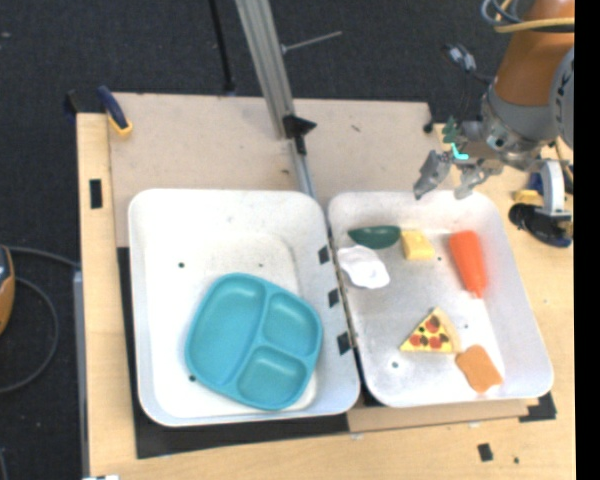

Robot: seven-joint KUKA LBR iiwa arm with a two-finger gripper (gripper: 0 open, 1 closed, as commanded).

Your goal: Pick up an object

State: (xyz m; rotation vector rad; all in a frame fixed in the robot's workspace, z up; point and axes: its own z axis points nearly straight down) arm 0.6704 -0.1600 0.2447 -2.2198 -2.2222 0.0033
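Note:
My gripper (448, 181) hangs open over the far edge of the right bin (520, 368), with nothing between its fingers. In that bin lie a dark green bowl-like piece (375, 236), a yellow block (416, 245), an orange carrot (468, 261), a crumpled white piece (364, 267), a pizza slice (431, 334) and a small orange piece (478, 369). The carrot and the yellow block are the things closest to the gripper, a little nearer the camera than it.
The left bin (160, 218) holds a teal divided plate (254, 340). A slanted aluminium post (268, 58) rises behind the seam between the bins. Bare bench board (380, 138) lies behind both bins.

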